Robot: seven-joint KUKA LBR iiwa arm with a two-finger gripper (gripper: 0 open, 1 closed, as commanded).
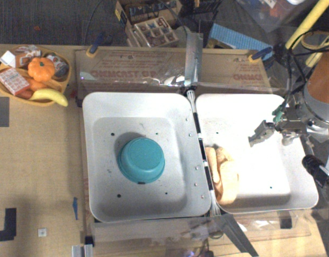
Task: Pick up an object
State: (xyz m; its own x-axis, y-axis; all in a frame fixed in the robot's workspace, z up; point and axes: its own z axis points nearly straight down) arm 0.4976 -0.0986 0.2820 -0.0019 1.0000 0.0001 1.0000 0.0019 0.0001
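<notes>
I see the hand (267, 131) at the frame's right, over the right bin (261, 183), holding nothing, though blur hides its spread. I'd steer it left and down to the tan object (222, 176) against the bin's left wall, then descend squarely.

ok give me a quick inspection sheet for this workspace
surface: two white bins, left bin and right bin, side by side on the bench
job's things: teal bowl upside down in the left bin; bread at the right bin's left wall
clutter: fruit basket at far left
claw: claw over the right bin, apart from the bread
cables: black cables at upper right
surroundings: cardboard behind the bins
</notes>
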